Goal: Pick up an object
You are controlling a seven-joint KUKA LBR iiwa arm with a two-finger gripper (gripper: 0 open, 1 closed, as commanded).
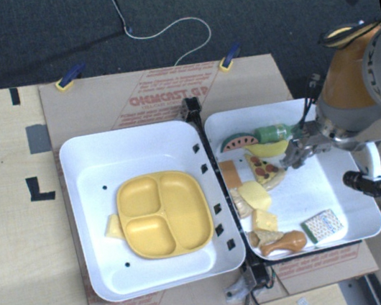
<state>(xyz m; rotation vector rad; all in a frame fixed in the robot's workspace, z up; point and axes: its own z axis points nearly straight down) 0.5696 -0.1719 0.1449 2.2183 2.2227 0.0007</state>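
While the arm (360, 81) reaches in from the right, its pincer (294, 154) sits low in the right bin (343, 190), just beside a pizza slice (265, 168) and a yellow piece (271, 148); whether it is spread or pinching cannot be told. Farther back lie a watermelon slice (237, 141) and a green bottle (272, 132). Nearer are cheese wedges (257, 206), a drumstick (285, 243) and a patterned sponge (322, 225). In the left bin (90, 202) rests a yellow divided plate (165, 212).

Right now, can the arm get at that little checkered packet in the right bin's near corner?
Probably yes. The checkered packet lies flat by itself on the right bin floor, apart from the food pile, with nothing on top. The gripper is over the same bin.
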